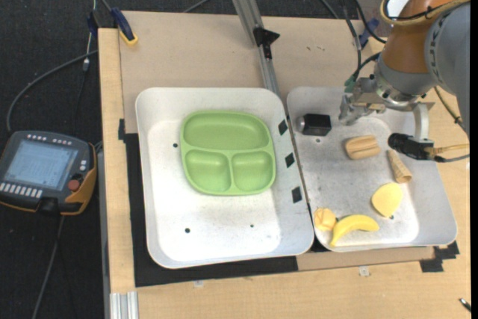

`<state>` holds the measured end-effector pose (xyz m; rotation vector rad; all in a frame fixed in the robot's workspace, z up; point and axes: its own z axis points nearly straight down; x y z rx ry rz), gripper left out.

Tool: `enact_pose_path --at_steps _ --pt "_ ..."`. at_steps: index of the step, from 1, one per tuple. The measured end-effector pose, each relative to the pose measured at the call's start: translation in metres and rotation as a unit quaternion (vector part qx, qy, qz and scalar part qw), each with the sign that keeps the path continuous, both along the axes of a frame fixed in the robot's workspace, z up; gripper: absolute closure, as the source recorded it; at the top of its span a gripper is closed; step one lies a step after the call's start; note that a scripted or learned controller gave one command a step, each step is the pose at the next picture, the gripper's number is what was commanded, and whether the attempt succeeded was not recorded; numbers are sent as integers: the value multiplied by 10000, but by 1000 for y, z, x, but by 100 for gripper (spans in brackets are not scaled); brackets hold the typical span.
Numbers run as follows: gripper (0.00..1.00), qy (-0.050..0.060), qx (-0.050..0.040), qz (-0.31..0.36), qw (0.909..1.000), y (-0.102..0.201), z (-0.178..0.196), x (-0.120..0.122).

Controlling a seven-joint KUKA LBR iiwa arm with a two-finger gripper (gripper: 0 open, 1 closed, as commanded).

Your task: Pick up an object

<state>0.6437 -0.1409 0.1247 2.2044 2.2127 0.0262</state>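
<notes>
My gripper (351,111) hangs over the back of the right bin (433,224), just above and behind a tan bread-like roll (361,147). A small black block (316,123) lies to the gripper's left, near the bin's back left corner. Toward the front of this bin lie a tan cone (400,167), a yellow slice (388,199), a yellow banana (353,227) and a small pale yellow piece (324,218). Nothing shows in the gripper's grasp.
The left bin (160,235) holds a green divided plate (227,152). A metal post (246,4) slants up from between the bins. A teach pendant (45,172) lies on the floor at far left.
</notes>
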Motion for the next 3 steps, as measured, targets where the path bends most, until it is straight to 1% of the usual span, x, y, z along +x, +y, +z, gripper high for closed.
enact_pose_path --at_steps 1,2,3 --pt "100 92 -5 -14 10000 -8 49 -3" --pt "100 81 -5 -11 10000 -8 104 -1" --pt "100 134 5 -13 9999 -7 83 -1"
